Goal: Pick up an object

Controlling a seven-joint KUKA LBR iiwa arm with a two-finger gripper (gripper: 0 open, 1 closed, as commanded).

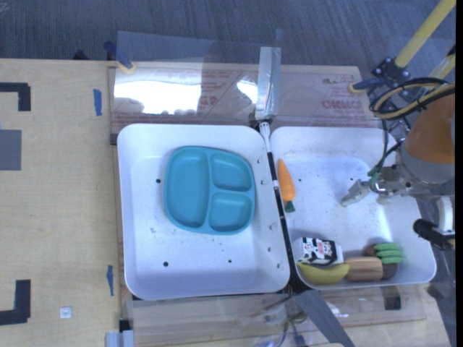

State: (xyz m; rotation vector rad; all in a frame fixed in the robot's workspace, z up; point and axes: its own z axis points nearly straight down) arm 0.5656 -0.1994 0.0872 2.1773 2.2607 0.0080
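White bins side by side: left bin [137,215] bearing a teal divided plate [210,190]. Right bin [325,215] with gripper [352,194] over its middle, fingers slightly apart, gripping nothing. Along near wall: banana [323,272], wooden block [364,268], cow-print carton [320,249]. Against left wall: carrot [286,183].

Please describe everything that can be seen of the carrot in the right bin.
The carrot is a small orange toy, smooth like plastic, with a dark green stub at its lower end and a pointed tip toward the top of the view. It lies flat, nearly parallel to the divider, on the floor of the right bin along its left wall. It looks whole. Nothing else touches it; the other toys lie apart, along the bin's lower edge.
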